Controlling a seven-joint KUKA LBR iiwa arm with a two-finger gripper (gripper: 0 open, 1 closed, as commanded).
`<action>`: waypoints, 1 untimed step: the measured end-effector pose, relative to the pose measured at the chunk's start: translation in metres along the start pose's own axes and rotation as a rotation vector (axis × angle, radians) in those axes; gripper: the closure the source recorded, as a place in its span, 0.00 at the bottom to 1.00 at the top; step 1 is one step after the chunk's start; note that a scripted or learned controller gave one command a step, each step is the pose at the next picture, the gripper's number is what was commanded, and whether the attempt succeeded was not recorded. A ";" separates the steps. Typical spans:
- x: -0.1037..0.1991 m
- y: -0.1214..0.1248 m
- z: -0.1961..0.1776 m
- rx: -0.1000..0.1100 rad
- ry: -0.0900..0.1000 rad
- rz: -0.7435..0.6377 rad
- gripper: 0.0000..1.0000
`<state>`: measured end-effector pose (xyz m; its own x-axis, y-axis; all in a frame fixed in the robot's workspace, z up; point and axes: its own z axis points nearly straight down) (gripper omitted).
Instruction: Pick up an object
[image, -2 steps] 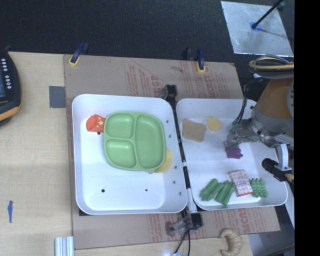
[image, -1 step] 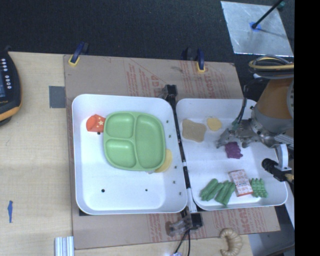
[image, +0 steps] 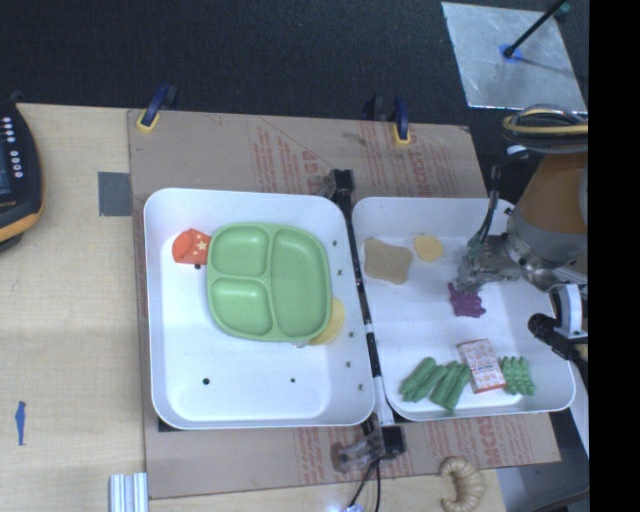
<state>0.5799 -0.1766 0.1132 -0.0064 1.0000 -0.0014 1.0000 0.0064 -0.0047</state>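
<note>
Two shallow white bins are sitting side by side on a brown board in the middle of the frame. The left bin (image: 180, 390) is holding a green divided plate (image: 269, 282), with a small red piece (image: 190, 246) at the plate's upper left edge and a yellow piece (image: 330, 322) peeking out from under its lower right edge. The right bin (image: 420, 325) is holding a tan slice (image: 388, 261) and a small yellow disc (image: 428, 247) toward its upper left, a purple cluster (image: 466, 300) near its centre right, and, along its lower edge, a bunch of green pods (image: 436, 382), a red-and-white packet (image: 481, 365) and a green ridged piece (image: 517, 375). The arm is reaching in from the right of the frame, and its gripper (image: 474, 272) is hanging just above the purple cluster; whether the pincer is released or clenched cannot be told, and no item is visibly lifted off the bin floor.
</note>
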 end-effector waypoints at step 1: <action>0.000 0.000 0.000 0.001 0.000 -0.001 0.00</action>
<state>0.5798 -0.1765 0.1128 -0.0069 1.0000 -0.0014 1.0000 0.0069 -0.0054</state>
